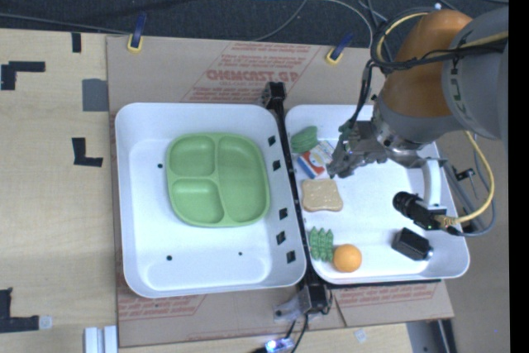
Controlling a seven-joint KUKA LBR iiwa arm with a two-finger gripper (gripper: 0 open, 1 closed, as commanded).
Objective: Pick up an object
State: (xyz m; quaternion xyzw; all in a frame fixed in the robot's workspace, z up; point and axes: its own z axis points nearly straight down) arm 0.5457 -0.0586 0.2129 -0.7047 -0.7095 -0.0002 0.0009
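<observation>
Divided plate (219,179) in left bin (132,202); toast (321,196) in right bin (446,260).

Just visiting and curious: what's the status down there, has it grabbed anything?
Gripper low in right bin, nothing seen held. Toast slice just below it, untouched. Orange ball, green toy nearby. Green plate in left bin.
</observation>
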